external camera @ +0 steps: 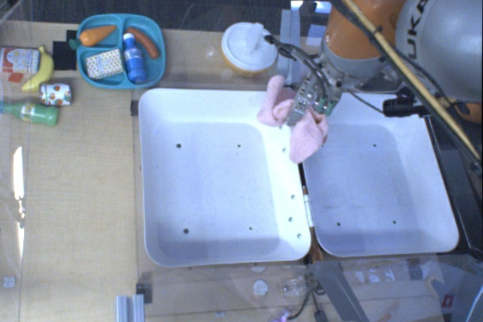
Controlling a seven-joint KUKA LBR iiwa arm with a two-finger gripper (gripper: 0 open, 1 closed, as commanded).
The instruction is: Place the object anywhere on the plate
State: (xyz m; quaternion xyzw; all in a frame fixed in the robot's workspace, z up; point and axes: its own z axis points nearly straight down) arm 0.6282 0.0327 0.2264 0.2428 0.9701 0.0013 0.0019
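Cloth: a pink cloth (pixel 293 123) is seen hanging over the seam between the two bins (pixel 219 185).
Gripper: the gripper (pixel 308 103) is closed on the cloth's upper part.
Plate: a blue divided plate (pixel 155 38) is set well to the left, outside the bins.
Progress: the cloth is lifted; carrying and release are judged outstanding.
Writing: "UKA" is legible on the arm (pixel 438 19).

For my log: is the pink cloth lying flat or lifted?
Lifted: the pink cloth hangs bunched from the gripper, over the bins' shared edge.
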